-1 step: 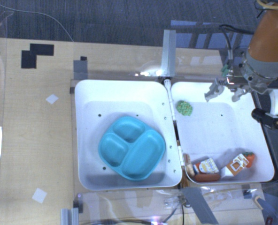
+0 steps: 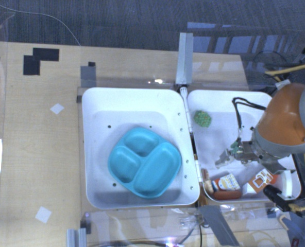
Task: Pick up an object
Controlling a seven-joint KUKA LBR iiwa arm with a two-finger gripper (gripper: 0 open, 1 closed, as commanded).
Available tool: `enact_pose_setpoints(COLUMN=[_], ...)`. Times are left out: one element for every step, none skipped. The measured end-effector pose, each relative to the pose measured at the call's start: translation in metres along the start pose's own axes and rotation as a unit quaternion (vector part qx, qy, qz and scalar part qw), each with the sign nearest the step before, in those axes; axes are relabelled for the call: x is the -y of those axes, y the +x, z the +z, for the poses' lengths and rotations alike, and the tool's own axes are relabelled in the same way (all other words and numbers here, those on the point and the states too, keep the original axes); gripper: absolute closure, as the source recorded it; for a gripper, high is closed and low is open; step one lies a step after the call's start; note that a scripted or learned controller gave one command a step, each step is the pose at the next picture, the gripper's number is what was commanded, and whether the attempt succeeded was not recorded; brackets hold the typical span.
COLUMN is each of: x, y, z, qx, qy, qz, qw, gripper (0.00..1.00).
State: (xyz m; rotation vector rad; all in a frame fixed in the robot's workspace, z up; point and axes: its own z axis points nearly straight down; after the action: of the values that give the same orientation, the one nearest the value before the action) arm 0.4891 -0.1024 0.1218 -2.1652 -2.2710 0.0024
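Packets (image 2: 229, 182) lie just below the gripper (image 2: 225, 157), near the right bin's (image 2: 219, 133) front wall; a green ball (image 2: 202, 119) sits above. Jaws seem apart, holding nothing. Judged an approach step: next comes lowering onto one item and closing.

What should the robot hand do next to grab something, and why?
Probably drop a little lower. The gripper hangs above the right bin, holding nothing, just above a small packet by the near wall. The green ball lies farther off.
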Motion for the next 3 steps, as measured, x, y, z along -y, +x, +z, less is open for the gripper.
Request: enact_pose_setpoints(x=[-0.079,-0.180,-0.174], y=[-0.009,-0.018,-0.064], z=[-0.026,0.013,0.030], qx=[0.001,0.001,0.002], qy=[-0.003,-0.003,-0.004], qz=[-0.134,-0.141,-0.140], qw=[0.9909,0.9900,0.9901], gripper=[0.00,0.00,0.00])
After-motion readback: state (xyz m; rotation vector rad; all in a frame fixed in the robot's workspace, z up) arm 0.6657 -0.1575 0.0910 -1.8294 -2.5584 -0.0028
